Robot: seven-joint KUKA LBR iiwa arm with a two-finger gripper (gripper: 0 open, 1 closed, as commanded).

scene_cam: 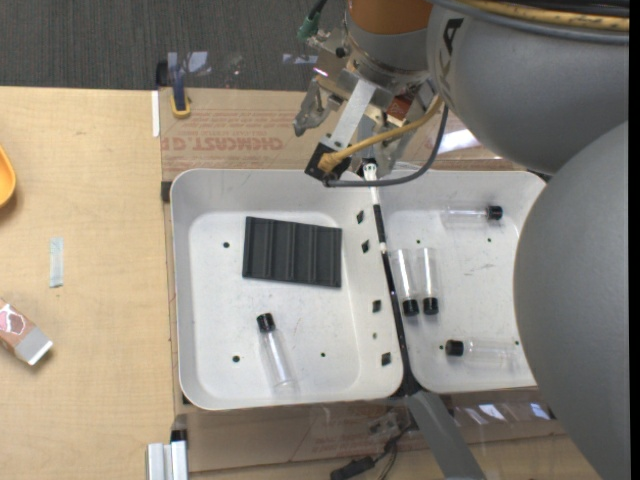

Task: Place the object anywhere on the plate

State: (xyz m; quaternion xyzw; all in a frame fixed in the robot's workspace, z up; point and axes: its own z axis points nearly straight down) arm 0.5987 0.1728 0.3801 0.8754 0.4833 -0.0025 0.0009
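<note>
1. The vial (273, 350) is a clear tube with a black cap; it lies flat near the front of the left bin (190, 268), cap toward the far side, apart from the dark ribbed plate (292, 252).
2. Four capped tubes (420, 286) of the same kind lie in the right bin (455, 183); the grey arm (580, 268) covers that bin's right side.
3. The gripper (325, 108) hangs over the bins' far rim; it is too cluttered to tell whether it is spread or closed.

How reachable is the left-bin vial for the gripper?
Probably yes: vial lies alone on bare bin floor, apart from the plate, nothing over it; gripper hangs by the top rim.
</note>
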